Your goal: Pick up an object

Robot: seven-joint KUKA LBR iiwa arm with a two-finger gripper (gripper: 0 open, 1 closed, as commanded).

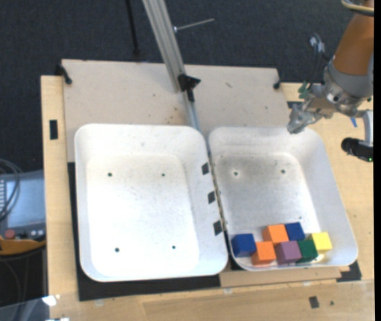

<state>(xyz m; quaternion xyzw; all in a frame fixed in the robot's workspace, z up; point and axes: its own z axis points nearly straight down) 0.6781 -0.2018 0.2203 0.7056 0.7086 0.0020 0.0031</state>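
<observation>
7 blocks [283, 242] cluster in the right bin's [324, 159] near corner; the tool [298, 122] sits over its far rim.

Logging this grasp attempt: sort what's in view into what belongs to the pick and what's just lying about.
Belongs to the pick:
- coloured blocks, clustered at the near edge of the right bin
- gripper, above that bin's far rim

Lying about:
- left bin
- metal rail
- handheld pendant

Matt, scuffed white plastic bins [144, 139]

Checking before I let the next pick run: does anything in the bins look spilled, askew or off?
Nothing spilled or damaged. The coloured blocks are all crowded into the right bin's near corner, while the gripper sits over its far rim.
</observation>
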